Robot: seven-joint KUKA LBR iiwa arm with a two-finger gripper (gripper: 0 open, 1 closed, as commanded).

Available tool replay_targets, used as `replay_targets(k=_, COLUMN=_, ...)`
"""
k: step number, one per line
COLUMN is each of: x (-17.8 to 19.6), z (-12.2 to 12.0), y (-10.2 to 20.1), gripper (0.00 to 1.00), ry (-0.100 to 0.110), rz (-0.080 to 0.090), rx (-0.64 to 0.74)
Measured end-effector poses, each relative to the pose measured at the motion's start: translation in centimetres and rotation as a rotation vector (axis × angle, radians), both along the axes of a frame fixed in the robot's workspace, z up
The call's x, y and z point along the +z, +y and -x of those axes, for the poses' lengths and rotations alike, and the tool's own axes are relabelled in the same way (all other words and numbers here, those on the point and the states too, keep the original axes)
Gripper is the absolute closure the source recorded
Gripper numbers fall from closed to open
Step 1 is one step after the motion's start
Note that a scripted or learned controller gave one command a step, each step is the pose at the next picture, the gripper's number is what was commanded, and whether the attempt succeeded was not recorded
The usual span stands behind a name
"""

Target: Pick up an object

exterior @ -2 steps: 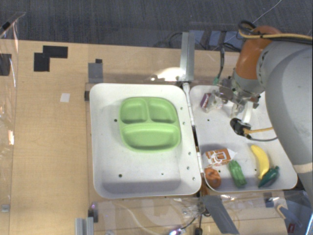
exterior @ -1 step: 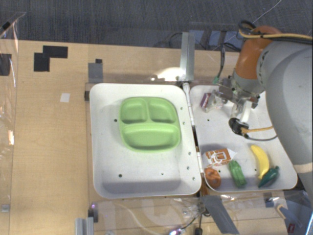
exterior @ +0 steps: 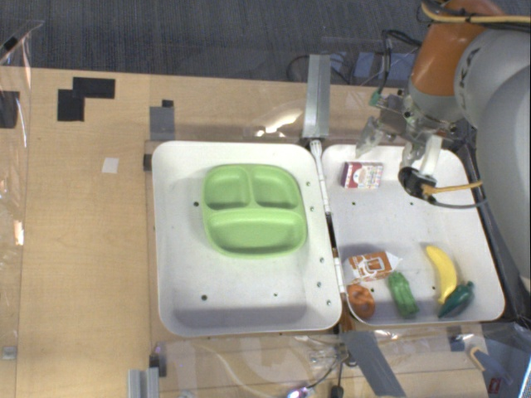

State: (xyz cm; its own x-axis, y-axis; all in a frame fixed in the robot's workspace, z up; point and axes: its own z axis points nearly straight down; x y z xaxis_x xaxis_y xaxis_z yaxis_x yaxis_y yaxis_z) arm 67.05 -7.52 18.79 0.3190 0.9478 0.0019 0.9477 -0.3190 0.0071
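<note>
In the right bin [exterior: 415, 222] a small red and white carton [exterior: 362, 175] lies near the far left corner. Along the near edge lie an orange snack packet [exterior: 371, 265], a brown round fruit [exterior: 361, 300], a green vegetable [exterior: 403, 293], a yellow banana [exterior: 442, 272] and a dark green item [exterior: 457, 299]. My gripper [exterior: 399, 149] hangs over the far side of this bin, just right of the carton and above it. It is open, with nothing between its spread fingers.
The left bin [exterior: 182, 288] holds a green divided plate [exterior: 253, 209]. A metal divider post [exterior: 318, 98] stands at the back between the bins. The arm's orange band [exterior: 440, 52] and cables crowd the far right corner.
</note>
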Motion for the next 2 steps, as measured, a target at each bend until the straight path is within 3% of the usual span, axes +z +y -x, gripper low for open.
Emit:
replay_targets(k=1, x=-9.2, z=3.7, y=-1.2, gripper=0.00, ry=0.002, rz=-0.001, rx=-0.017)
replay_targets(k=2, x=-9.8, z=1.0, y=-0.9, gripper=0.00, ry=0.041, rz=-0.008, rx=-0.191)
